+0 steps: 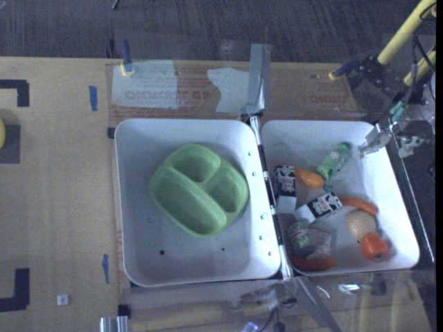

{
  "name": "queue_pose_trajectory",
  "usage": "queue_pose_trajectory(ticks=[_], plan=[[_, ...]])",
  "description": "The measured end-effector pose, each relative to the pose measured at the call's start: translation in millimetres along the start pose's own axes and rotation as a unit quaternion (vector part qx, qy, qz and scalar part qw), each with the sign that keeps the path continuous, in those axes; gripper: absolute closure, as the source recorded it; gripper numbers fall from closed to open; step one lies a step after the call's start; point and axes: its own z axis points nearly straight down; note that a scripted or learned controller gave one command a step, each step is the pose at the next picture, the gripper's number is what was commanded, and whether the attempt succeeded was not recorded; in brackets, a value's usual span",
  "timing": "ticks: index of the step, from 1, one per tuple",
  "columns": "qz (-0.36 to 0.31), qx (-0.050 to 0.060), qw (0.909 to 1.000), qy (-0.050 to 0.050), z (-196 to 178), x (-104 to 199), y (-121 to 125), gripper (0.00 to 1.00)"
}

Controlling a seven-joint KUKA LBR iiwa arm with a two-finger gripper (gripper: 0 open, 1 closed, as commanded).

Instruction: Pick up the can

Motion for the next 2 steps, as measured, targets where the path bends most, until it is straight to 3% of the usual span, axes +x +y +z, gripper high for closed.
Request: queue_pose_trajectory(ticks=[1, 2], plan=[[0.026, 0.0, 0.9997, 0.0, 151, 57, 9, 0.0], [0.071, 0.0, 0.9974, 0.0, 98, 92, -17, 0.0]])
